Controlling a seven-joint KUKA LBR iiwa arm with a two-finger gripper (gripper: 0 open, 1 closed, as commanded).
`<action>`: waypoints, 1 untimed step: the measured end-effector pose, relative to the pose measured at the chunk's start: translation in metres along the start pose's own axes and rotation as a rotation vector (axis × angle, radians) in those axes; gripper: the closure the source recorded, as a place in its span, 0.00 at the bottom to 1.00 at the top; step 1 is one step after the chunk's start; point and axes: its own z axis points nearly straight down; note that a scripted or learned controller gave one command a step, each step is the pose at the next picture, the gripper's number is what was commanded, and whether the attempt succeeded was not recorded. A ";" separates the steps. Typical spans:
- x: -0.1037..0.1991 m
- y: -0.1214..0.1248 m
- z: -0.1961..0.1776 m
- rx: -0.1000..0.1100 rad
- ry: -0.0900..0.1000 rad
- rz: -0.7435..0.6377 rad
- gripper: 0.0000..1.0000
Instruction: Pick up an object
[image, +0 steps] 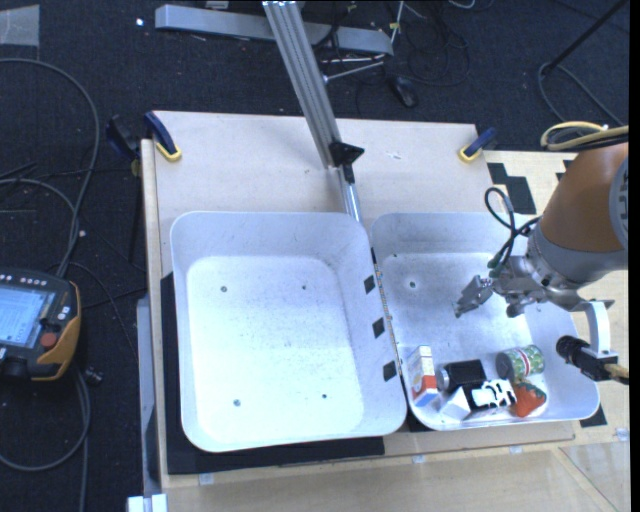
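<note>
Objects lay clustered at the right bin's (440, 240) near edge: white-and-red carton (424, 372), black block (465, 374), green-labelled can (521, 362) on its side, red item (530, 401).

Matt white plastic bins (270, 240)

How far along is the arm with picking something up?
Nothing looks picked yet. The gripper hovers over the right bin, apart from the pile at its near edge: a green can, a black box, a small carton. Descending, grasping and lifting remain.
</note>
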 end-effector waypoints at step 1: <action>0.019 0.009 -0.079 -0.014 -0.002 -0.004 0.00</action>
